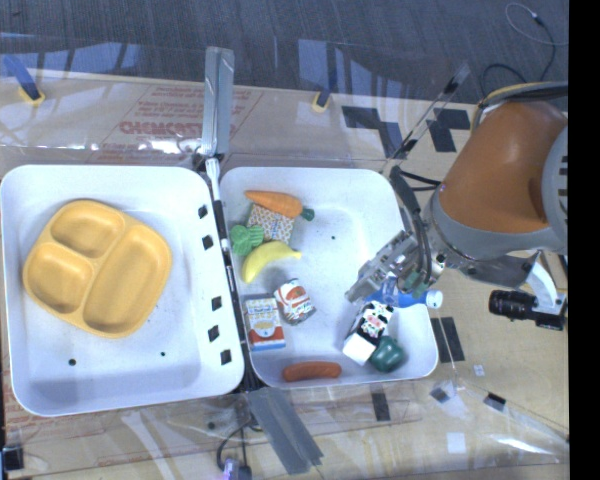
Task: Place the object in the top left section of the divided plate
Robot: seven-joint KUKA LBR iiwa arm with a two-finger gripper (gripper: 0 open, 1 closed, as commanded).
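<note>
A yellow divided plate (95, 265) lies in the left bin (40, 388), with two small sections on its left and one large section on its right. My gripper (375, 280) hangs low over the right part of the right bin (365, 203). It is just above and left of a black-and-white cow-patterned carton (368, 328). A dark green toy (387, 355) rests against that carton. Nothing can be made out in the gripper's grasp.
The right bin also holds a carrot (273, 203), a patterned packet (271, 225), a green toy (244, 238), a banana (267, 259), a small can (295, 301), a juice box (264, 323) and a sausage (311, 371). A metal divider (217, 118) stands between the bins.
</note>
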